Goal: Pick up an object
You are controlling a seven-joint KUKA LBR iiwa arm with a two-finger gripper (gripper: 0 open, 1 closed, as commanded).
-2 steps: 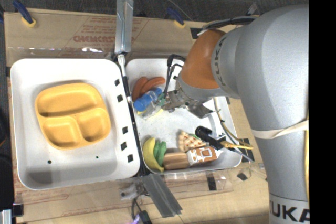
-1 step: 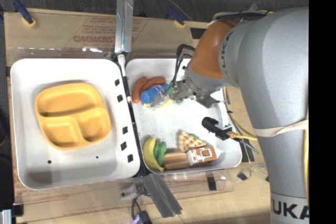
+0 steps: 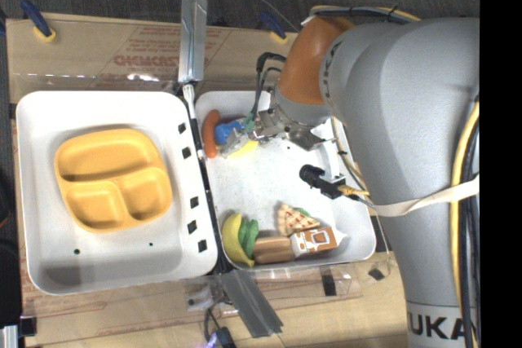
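A robotics lab: a grey KUKA arm (image 3: 408, 118) reaches over two white bins (image 3: 41, 244) of toy food (image 3: 242, 238) on a cardboard-lined worktop (image 3: 106, 41) held by blue clamps (image 3: 37, 19).

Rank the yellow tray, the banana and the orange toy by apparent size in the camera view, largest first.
1. yellow tray, by far the largest.
2. banana.
3. orange toy, shorter and slimmer than the banana, though the two are fairly close.
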